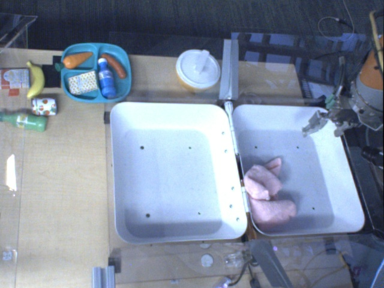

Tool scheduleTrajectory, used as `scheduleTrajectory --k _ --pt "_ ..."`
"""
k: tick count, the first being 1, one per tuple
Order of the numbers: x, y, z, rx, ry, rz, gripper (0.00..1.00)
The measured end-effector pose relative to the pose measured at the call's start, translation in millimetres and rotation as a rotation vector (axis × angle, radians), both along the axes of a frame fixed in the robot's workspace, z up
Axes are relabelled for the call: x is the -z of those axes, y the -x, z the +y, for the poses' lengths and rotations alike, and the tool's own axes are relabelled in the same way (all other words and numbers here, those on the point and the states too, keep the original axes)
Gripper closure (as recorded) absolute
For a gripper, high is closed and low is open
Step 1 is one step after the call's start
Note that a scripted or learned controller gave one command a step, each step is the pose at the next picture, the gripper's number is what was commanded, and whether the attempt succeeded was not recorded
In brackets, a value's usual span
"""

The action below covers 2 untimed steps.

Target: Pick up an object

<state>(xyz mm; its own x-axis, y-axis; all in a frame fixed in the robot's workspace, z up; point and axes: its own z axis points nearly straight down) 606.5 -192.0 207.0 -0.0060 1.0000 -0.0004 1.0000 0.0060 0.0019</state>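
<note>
While the jaws [324, 122] hang over the far right corner of the right bin [336, 221], whether wide or narrow I cannot tell, the pink crumpled soft thing [267, 194] lies well apart from them, down-left against that bin's left wall, bearing no legible writing.
</note>
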Motion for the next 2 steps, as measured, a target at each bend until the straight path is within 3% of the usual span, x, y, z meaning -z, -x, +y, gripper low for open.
scheduleTrajectory --k 1,2 --pt "112 37 45 -0.109 0.001 -0.004 0.0" --pt "117 40 98 -0.251 0.003 -0.013 0.0"
